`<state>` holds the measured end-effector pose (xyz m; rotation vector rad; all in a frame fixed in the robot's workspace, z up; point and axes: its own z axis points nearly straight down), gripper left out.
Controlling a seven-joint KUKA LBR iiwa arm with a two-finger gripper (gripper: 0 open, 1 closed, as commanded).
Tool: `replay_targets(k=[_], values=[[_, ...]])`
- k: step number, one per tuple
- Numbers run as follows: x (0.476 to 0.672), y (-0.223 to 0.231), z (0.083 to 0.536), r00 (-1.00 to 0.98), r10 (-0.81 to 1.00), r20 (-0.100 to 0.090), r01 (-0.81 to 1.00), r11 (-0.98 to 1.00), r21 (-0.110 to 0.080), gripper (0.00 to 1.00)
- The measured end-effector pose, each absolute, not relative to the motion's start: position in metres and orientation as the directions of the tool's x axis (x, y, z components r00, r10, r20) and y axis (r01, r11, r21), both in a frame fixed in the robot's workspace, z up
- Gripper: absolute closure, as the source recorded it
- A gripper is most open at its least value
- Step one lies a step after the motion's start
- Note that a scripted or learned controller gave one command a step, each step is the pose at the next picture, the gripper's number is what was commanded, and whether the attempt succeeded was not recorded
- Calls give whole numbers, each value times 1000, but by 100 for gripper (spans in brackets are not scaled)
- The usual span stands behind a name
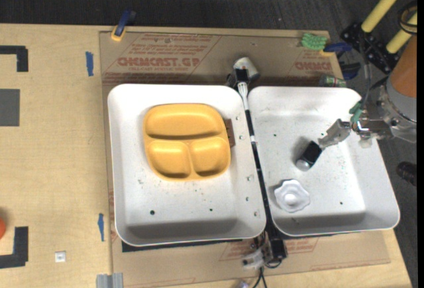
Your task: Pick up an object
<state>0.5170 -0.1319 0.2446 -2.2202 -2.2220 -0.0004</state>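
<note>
A yellow sectioned tray [187, 140], moulded with one long compartment above two smaller ones, lies flat in the left bin, toward its 12 o'clock side. In the right bin a small black cylinder [307, 155] with a pale end lies tilted near the middle. At 7 o'clock from it, close by, sits a clear crinkled plastic cup [291, 194], near the bin's 6 o'clock wall.

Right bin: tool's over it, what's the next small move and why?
Probably shift the tool toward the small dark cylinder lying just below-left of it, then lower. It sits apart from the clear lid-like piece near the right bin's front, so it looks like the easier grab.
</note>
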Motion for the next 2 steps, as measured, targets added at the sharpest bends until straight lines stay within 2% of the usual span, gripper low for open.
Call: replay_targets(k=[1, 2], values=[[590, -156, 85, -39, 999, -1, 999, 39, 2, 0], [544, -96, 85, -378, 926, 1, 926, 378, 0, 0]])
